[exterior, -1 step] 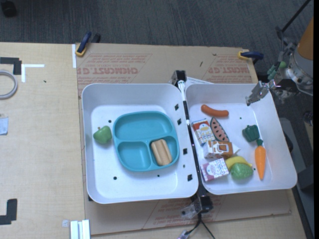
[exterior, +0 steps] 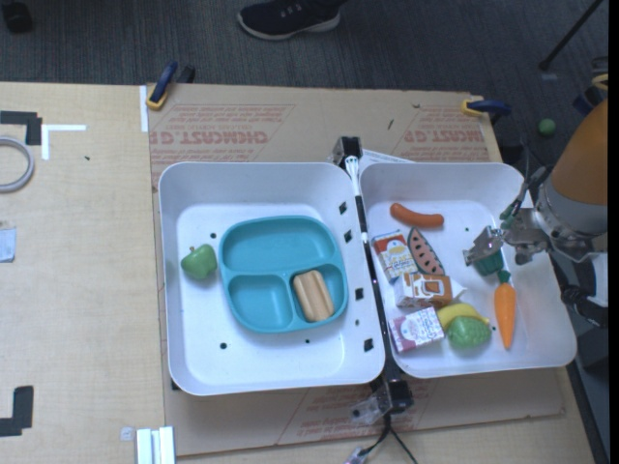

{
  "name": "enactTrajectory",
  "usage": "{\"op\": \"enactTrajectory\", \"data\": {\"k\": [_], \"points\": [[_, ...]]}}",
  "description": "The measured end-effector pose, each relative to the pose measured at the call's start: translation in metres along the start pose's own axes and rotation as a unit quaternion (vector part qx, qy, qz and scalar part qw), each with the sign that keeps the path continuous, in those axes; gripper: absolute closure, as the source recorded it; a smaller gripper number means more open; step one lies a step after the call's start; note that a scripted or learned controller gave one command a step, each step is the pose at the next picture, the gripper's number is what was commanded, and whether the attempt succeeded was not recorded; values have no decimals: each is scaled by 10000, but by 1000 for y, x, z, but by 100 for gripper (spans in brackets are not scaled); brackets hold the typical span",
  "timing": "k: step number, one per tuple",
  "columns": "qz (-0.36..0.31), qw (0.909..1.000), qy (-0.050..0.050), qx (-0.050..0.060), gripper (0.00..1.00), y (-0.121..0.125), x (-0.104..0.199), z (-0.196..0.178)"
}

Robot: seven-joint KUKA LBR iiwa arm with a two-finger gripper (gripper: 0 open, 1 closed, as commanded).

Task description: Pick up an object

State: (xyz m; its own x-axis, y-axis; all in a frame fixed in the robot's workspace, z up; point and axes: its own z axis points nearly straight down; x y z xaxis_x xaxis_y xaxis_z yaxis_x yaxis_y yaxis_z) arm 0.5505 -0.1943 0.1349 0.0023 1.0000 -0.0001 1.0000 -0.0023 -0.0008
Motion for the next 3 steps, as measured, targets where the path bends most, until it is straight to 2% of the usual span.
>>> {"op": "enactTrajectory", "data": {"k": [1, 2, 3], "points": [[-30, 10000, 55, 14, 0, -52, -23, 43], [-9, 10000, 20, -3, 100, -52, -25, 33], [-12, 10000, -3, -9, 100, -36, 59, -72]]}}
